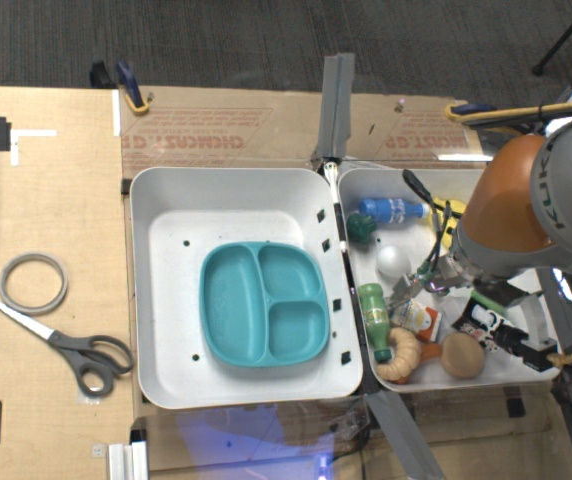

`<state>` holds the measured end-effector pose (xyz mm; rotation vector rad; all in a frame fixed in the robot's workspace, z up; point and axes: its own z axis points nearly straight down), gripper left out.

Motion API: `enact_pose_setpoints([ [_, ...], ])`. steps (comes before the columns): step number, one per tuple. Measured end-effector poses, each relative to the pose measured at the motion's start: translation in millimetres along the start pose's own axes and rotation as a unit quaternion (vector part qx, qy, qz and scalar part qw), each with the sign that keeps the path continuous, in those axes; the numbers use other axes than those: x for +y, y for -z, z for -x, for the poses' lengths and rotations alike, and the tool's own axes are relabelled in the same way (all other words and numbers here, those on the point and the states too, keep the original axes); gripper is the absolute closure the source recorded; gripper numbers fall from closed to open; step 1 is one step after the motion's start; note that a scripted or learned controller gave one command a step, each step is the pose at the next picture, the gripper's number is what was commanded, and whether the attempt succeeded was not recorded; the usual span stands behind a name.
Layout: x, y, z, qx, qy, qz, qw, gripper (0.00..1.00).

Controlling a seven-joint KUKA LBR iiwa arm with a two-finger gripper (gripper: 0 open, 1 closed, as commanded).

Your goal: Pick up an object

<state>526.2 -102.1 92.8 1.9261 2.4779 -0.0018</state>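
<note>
Grey arm (556,198) reaches from right, wrist bent down over right bin (526,373); claw (428,286) among clutter, grip state unreadable. Cardboard (206,140) print reversed, illegible.

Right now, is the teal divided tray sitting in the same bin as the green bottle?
No: the teal divided tray lies in the left bin, while the green bottle lies in the right bin among the clutter.

A single fixed camera looks down at a slant from above the bench (46,168), taking in both white bins (156,268) with the arm (526,198) entering from the right.
</note>
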Motion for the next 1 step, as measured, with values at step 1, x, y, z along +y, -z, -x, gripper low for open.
enact_pose_setpoints([
  [1, -26.1, -0.8, -6.0, 0.001, -0.035, 0.0, 0.9994, 0.0],
])
